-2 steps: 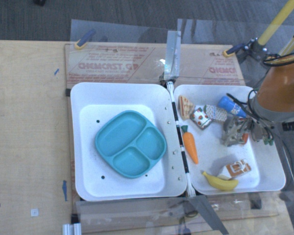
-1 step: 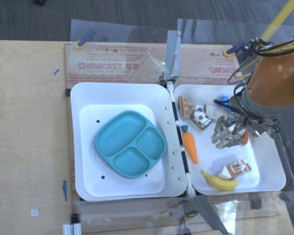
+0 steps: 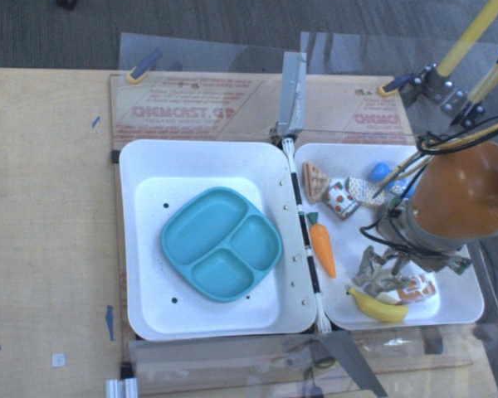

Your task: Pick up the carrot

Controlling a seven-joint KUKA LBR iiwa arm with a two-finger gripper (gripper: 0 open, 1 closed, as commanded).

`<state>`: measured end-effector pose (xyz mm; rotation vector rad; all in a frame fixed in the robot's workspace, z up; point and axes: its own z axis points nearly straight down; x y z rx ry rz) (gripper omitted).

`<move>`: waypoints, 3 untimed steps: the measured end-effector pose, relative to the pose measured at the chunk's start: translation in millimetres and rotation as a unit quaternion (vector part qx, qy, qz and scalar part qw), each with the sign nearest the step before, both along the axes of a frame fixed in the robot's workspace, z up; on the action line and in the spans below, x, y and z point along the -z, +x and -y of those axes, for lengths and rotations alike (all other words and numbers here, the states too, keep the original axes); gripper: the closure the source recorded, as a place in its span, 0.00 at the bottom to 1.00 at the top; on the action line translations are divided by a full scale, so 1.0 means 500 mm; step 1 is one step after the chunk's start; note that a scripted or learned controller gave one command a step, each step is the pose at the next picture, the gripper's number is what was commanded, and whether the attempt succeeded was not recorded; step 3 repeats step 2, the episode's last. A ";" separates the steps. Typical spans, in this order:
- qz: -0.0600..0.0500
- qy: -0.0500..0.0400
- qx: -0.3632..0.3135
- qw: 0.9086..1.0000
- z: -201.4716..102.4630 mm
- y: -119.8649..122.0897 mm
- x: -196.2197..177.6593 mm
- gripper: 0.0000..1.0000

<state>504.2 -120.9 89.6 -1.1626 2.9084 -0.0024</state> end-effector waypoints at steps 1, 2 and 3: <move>0.003 -0.001 0.067 0.998 0.124 0.131 0.000 0.00; -0.002 0.000 -0.050 0.999 0.147 0.077 -0.113 0.00; -0.002 0.000 -0.050 0.999 0.147 0.077 -0.113 0.00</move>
